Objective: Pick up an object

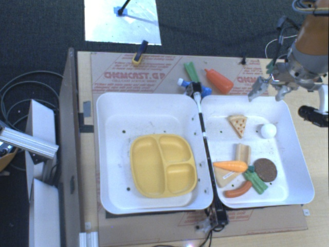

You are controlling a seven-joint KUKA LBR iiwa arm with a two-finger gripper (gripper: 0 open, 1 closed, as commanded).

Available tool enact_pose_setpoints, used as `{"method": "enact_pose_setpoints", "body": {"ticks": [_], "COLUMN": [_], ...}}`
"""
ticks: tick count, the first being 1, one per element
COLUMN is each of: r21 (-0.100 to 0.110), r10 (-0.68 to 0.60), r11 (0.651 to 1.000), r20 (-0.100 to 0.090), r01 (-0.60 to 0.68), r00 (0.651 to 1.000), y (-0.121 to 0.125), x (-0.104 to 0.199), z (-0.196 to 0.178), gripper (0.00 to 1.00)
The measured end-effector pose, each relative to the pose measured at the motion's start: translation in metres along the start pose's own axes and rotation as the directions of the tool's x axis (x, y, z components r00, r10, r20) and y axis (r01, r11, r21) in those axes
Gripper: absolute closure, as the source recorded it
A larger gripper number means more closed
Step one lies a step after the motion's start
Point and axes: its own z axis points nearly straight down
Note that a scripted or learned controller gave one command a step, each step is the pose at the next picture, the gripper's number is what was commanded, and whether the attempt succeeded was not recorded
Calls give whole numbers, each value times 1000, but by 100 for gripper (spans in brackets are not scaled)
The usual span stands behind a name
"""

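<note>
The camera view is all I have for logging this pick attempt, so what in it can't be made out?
- Arm: cut off by the right and top edges above its orange band.
- Gripper: blurred, so the finger gap is unreadable.
- Cheese wedge: partly covered by the carrot.
- Blue item behind the bins: half hidden by the divider clip.

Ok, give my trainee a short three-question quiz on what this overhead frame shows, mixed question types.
1. True or false: the yellow three-compartment plastic tray lies in the right white bin.
2. What touches the orange toy carrot? A) the white ball B) the tan bread-shaped piece C) the pizza-slice toy
3. Is the two-finger gripper over the bin's near or far rim?

Key: 1 false; 2 B; 3 far.
</note>
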Motion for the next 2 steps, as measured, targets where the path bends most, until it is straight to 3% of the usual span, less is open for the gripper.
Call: {"method": "enact_pose_setpoints", "body": {"ticks": [1, 2], "r21": [12, 2], "r10": [2, -1], "r11": [1000, 1000], "r20": [-3, 1], "r01": [-2, 1], "r00": [1000, 1000], "y": [-47, 0], "x": [18, 4], "z": [98, 176], "gripper": [0, 0]}}
